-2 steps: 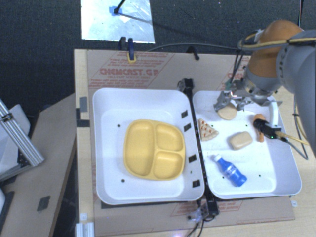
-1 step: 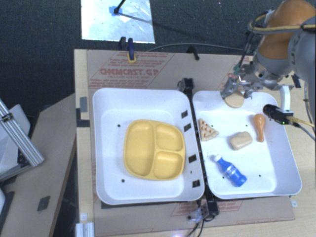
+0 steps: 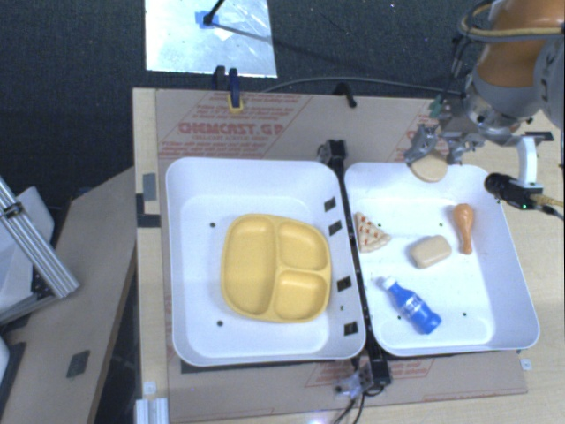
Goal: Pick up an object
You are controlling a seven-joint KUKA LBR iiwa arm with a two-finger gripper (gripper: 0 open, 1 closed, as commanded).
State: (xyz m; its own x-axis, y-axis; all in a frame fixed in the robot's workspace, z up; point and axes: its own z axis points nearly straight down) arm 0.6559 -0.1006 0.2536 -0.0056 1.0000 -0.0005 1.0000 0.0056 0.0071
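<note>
Two white bins seen side by side. Gripper (image 3: 433, 151) raised at 12 o'clock of right bin (image 3: 508, 272), clenched on tan round bread piece (image 3: 430, 170). Pick judged nearly done; piece lifted clear. Pizza slice (image 3: 370, 233), drumstick (image 3: 463, 225), bottle (image 3: 410, 305) left below.

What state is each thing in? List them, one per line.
gripper: raised over the right bin's far edge, a tan round piece between its fingers
blue bottle: lying flat
drumstick: lying flat
pizza slice: flat
yellow tray: upright, in the left bin
</note>
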